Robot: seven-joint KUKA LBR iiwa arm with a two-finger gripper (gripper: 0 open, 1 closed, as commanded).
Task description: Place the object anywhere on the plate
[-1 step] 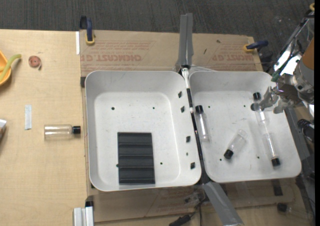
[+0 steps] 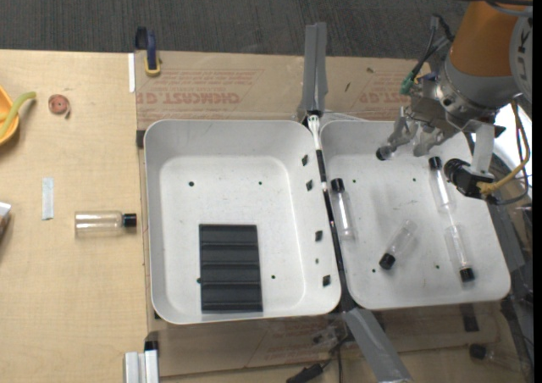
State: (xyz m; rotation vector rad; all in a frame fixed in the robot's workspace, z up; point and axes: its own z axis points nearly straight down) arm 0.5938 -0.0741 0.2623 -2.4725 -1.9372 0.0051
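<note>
Camera view from above: we see the gripper [image 2: 412, 142] at upper right, fingers' state impossible to tell, hovering over the right bin [image 2: 500, 284] where clear vials [image 2: 398, 247] lie, light, rigid, slippery, probably best pinched mid-body, while the dark ridged plate [image 2: 229, 269] sits lower centre in the left bin [image 2: 161, 229].

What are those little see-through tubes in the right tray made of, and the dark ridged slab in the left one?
The clear black-capped tubes look like transparent plastic or glass; the tray shows through them. The black ribbed rectangular plate seems matte plastic or rubber: dull, glare-free.

Three vials [image 2: 397, 248] in right bin [image 2: 500, 284]
</note>
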